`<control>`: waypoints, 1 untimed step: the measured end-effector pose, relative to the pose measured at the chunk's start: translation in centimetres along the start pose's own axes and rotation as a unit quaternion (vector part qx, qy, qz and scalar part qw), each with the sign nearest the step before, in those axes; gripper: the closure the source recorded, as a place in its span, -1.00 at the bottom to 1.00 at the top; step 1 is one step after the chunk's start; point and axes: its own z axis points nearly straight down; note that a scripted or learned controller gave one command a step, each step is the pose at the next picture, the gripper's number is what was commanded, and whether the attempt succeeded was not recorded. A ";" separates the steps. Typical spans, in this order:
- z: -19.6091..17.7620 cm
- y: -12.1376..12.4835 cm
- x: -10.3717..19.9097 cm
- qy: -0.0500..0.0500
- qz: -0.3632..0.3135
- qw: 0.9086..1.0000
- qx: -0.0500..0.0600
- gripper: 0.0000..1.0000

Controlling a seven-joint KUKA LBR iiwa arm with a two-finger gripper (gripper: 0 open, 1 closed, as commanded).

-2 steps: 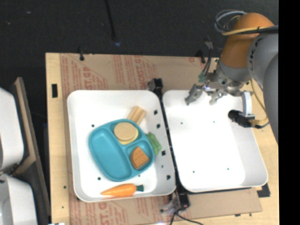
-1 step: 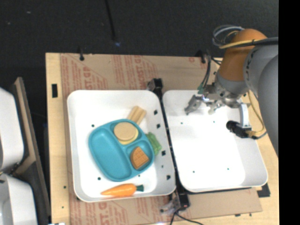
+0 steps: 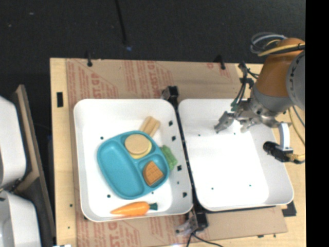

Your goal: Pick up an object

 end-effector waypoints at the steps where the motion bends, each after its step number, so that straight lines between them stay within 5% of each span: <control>1: -4.1 0.3 -1.2 0.000 -0.001 1.000 -0.001 -1.00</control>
